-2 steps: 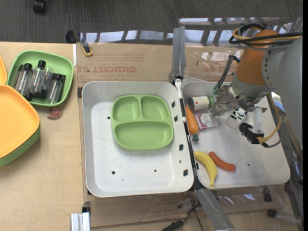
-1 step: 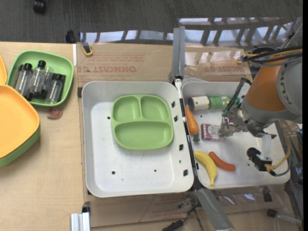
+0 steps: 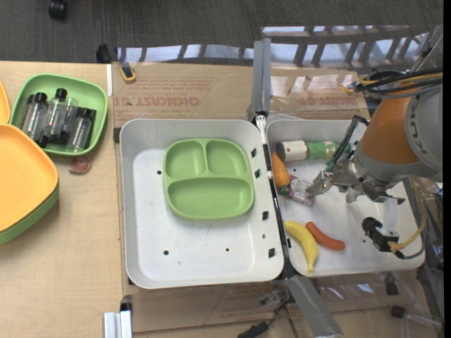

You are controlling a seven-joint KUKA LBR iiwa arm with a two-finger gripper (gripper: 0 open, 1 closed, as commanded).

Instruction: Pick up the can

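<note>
Upper centre of frame: flattened cardboard (image 3: 184,90) behind the bins, red print reading "CHEMCRAFT", seen upside down. Other print there too blurred to read.

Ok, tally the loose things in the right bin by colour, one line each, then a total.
Green and white: 1, the can
Orange: 2, the carrot and the sausage-like piece
Yellow: 1, the banana
Clear: 1, the crumpled wrapper
Total: 5
</note>
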